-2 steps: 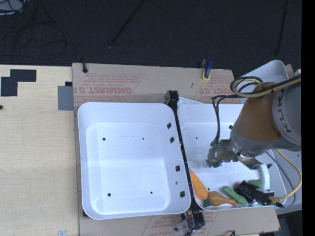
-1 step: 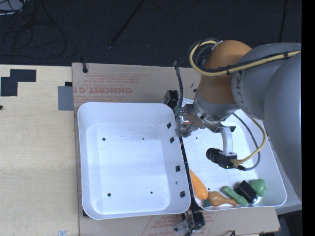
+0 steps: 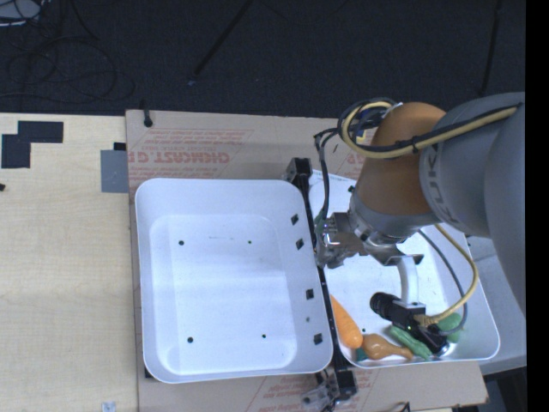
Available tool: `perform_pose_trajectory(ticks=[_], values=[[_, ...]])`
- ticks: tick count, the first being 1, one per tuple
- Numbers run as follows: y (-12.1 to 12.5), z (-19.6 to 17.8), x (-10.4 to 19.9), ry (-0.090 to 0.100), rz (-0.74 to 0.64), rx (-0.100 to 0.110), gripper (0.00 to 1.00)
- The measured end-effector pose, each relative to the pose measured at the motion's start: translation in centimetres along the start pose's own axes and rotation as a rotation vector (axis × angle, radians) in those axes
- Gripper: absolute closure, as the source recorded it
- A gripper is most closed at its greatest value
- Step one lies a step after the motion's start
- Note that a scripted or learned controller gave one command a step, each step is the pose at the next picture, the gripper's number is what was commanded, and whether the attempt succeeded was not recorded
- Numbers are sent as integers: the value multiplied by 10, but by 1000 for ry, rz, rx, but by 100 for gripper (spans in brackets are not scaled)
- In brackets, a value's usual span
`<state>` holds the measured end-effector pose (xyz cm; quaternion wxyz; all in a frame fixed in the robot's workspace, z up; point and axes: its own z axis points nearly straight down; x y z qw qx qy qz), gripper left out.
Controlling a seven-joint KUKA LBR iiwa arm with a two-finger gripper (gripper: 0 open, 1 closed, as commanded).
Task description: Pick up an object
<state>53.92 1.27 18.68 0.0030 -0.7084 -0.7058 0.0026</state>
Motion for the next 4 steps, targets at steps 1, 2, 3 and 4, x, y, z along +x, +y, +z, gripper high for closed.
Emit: perform_pose_trajectory(ticks=[1, 2, 3, 4], values=[[2, -10, -2, 0, 1, -1, 100], [26, -59, 99, 2, -13, -10, 100], [24, -56, 94, -1, -7, -3, 0], [44, 51, 179, 0, -9, -1, 0]])
